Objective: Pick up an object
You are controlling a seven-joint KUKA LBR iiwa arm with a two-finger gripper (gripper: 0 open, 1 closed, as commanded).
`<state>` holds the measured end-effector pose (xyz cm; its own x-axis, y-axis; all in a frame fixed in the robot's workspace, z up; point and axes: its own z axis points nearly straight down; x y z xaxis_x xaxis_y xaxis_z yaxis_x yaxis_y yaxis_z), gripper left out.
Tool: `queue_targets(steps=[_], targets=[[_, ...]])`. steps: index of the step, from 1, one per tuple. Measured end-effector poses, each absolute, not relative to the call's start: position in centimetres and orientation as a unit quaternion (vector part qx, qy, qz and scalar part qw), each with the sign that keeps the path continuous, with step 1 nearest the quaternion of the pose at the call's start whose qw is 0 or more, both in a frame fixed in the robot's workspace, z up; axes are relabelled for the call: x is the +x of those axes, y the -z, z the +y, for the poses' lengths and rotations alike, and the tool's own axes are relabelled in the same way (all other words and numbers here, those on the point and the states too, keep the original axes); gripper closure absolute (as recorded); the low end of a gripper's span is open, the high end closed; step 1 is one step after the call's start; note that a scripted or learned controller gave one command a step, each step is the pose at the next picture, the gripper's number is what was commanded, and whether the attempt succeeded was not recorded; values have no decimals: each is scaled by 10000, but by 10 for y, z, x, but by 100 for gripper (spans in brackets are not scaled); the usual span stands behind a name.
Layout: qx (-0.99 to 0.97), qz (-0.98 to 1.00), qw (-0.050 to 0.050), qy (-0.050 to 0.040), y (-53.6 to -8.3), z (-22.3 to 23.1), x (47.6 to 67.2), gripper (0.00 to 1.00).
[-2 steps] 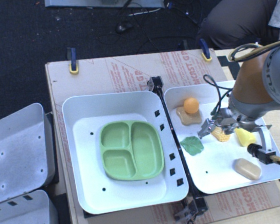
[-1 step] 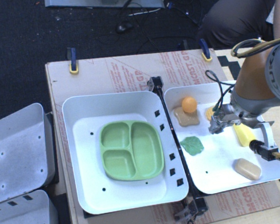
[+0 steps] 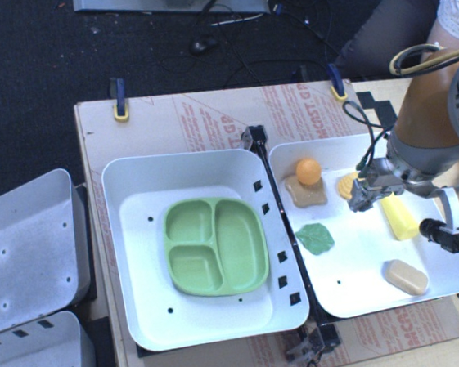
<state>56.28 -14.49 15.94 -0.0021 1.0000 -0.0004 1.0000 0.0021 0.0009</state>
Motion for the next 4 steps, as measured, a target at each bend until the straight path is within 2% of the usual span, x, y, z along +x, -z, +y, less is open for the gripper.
queue_targets(steps=[1, 2, 3, 4], targets=[[7065, 7077, 12, -5, -215, -147, 554, 100], [7060, 7082, 21, -11, -257, -146, 557, 100], [7046, 7096, -8, 1, -243, -94, 569, 100], [7051, 7091, 7, -7, -250, -48, 583, 100]])
